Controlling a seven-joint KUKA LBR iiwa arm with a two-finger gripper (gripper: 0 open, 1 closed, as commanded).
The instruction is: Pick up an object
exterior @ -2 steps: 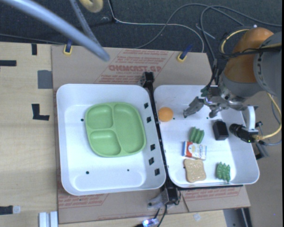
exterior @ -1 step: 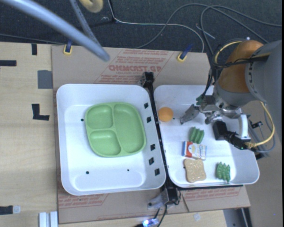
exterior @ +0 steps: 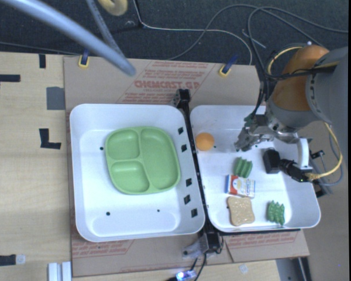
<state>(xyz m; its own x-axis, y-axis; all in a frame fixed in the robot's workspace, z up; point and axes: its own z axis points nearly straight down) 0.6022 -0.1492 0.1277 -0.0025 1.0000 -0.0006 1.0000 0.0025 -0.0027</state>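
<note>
2 shallow white bins sit side by side on the tabletop (exterior: 23,157), which is partly covered by a printed cardboard sheet (exterior: 164,81). The left bin (exterior: 85,157) fills the middle left of the frame and holds a green divided plate (exterior: 143,160) with 3 compartments, lying flat near the bin's centre. The right bin (exterior: 222,119) lies in the middle right of the frame, touching the left bin along a dark divider.

Inside the right bin, a small orange ball (exterior: 205,141) rests near the upper left corner, close to the divider. Lower and to its right is a green ridged item (exterior: 243,168), and just below that a small packet with red, white and blue print (exterior: 240,186). A slice of toast (exterior: 240,211) lies near the bin's lower edge, with a green leafy piece (exterior: 275,212) to its right, apart from it.

The grey arm with its orange band (exterior: 298,81) reaches in from the upper right of the frame. Its end effector (exterior: 250,138) is over the upper middle of the right bin, to the right of the orange ball and above the green ridged item; nothing is seen between the fingers, and whether they are spread or pressed together cannot be told
</note>
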